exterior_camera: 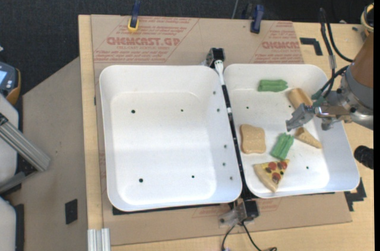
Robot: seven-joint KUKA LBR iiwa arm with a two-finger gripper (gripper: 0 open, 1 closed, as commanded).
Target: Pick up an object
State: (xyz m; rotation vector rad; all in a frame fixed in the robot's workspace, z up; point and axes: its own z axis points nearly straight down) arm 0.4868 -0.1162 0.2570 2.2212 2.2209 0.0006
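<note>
The right white bin (338, 178) holds several toy foods. A green piece (272, 85) lies at the back, with a tan roll (297, 96) just right of it. A bread slice (253, 139), a second green piece (282, 146) and a pizza slice (272, 172) lie toward the front. A tan wedge (309, 138) lies near the right side. My gripper (304, 117) hangs over the right bin, between the tan roll and the tan wedge, just above the wedge. I see nothing held in it.
The left white bin (119, 184) sits beside the right one on a cardboard sheet. A black cable runs along the seam between the bins (225, 107). Clamps (256, 18) hold the board's far edge. The arm (359, 86) enters from the right.
</note>
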